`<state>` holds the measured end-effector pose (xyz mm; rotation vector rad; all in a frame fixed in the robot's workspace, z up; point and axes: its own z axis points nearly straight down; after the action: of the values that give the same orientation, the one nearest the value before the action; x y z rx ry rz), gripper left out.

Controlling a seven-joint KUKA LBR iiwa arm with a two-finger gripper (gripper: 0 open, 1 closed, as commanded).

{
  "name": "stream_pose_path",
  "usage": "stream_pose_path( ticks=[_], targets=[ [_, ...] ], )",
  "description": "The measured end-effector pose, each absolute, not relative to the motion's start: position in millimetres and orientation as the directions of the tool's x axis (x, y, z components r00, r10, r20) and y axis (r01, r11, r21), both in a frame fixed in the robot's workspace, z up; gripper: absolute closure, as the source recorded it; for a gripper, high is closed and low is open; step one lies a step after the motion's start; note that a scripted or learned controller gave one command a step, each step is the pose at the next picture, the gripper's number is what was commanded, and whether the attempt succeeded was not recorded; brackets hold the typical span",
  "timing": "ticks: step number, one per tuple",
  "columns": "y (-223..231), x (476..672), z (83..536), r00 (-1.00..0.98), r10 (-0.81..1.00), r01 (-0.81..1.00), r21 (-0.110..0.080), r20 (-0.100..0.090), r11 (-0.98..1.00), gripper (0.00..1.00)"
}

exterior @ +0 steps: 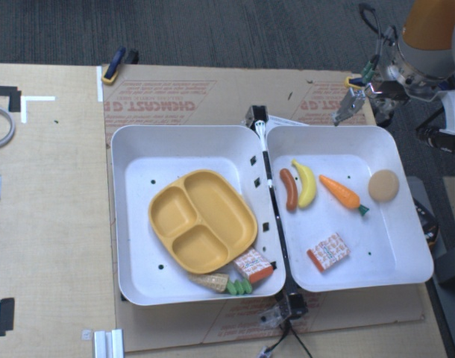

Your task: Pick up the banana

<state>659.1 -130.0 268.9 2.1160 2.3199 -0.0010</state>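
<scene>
The banana [306, 184] is lying in the right bin [406, 267], near that bin's left wall, curving top to bottom. A sausage [289, 189] is lying just left of the banana, touching or nearly touching it. A carrot [341, 192] is lying just right of the banana, and beyond the carrot a round tan ball [383, 186] is sitting. Below and to the right of the banana, a small red and white packet [329, 251] is resting.

The gripper [352, 104] is hanging above and to the right of the banana, outside the bin's far rim, well apart from the fruit. Its jaws are looking spread, with nothing between them.

The likely trouble: the sausage is crowding the banana, so a descending jaw may be landing on it or pinching both together. The banana's curve may also be letting it slip or roll out of a grip taken off-centre.

Left of the banana, the left bin [130, 200] is holding a yellow divided plate [204, 220], with a few small food items [239, 274] below the plate.
</scene>
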Motion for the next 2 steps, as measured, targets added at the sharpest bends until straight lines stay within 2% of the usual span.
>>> stream_pose_path(
  ticks=[1, 2],
  targets=[
    [-70, 658.9, 192, -0.086, 0.996, 0.996, -0.001, -0.001, 0.086, 0.0],
    [-94, 610.2, 92, -0.161, 0.987, 0.987, 0.0, 0.0, 0.161, 0.0]
  ],
)
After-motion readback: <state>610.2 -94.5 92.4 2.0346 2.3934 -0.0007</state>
